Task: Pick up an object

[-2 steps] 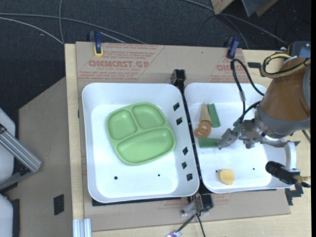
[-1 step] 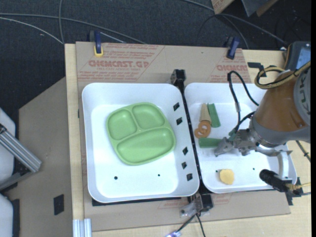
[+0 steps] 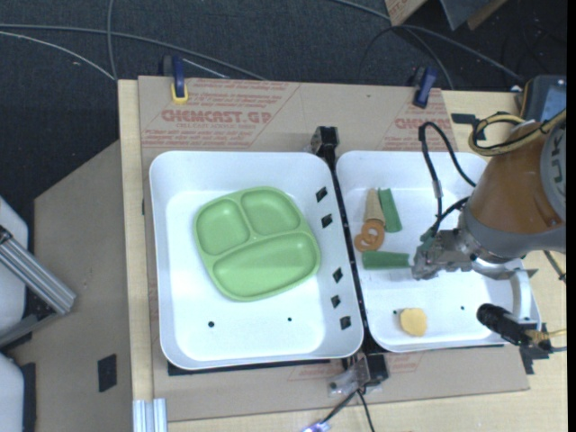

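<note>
A: Camera view, from above. Gripper (image 3: 433, 257) low in the right bin (image 3: 504, 335), arm coming in from 3 o'clock. Clenched or released?

B: Can't tell; the wrist hides that end. Nothing visibly held.

A: Nearest thing?

B: A green bar (image 3: 385, 260), just at the gripper's 9 o'clock, nearly touching. Its long axis runs 9 to 3, so it points straight at the gripper. My guess is that's the target.

A: What else is in that bin?

B: A ring (image 3: 369, 238) just above the bar, touching a tan stick (image 3: 373, 207) that runs 12 to 6. A second green stick (image 3: 389, 209) beside it, leaning slightly toward 11. A yellow lump (image 3: 413, 321) near the bin's 6 o'clock edge, at about 7 o'clock from the gripper, well apart.

A: Left bin (image 3: 180, 327)?

B: A green plate (image 3: 256, 243) with three compartments, nothing in them. Far from the gripper, across the divider.

A: Risk?

B: The bar sits close under the ring; a small drift toward 12 could catch both.
</note>
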Controlling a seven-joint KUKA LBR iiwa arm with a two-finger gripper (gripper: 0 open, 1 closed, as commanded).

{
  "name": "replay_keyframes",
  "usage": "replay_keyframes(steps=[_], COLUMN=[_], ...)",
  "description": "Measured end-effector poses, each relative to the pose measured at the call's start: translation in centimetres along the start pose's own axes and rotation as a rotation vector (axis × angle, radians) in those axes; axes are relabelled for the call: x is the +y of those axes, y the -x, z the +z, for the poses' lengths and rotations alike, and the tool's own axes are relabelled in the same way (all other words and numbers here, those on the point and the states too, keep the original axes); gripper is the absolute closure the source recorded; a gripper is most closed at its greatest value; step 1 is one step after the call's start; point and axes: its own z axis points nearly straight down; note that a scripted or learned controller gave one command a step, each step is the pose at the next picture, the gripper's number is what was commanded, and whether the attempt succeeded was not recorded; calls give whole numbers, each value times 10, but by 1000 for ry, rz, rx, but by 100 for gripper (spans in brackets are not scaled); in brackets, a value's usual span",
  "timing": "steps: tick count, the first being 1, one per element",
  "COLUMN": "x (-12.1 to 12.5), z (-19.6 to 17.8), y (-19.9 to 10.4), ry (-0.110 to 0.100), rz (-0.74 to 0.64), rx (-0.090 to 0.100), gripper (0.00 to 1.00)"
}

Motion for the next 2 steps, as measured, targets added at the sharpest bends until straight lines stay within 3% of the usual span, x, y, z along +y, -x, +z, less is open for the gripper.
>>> replay_keyframes(steps=[2], x=[1], z=[-106], y=[-2], ry=[6], rz=[-2], rx=[-3], gripper=[100])
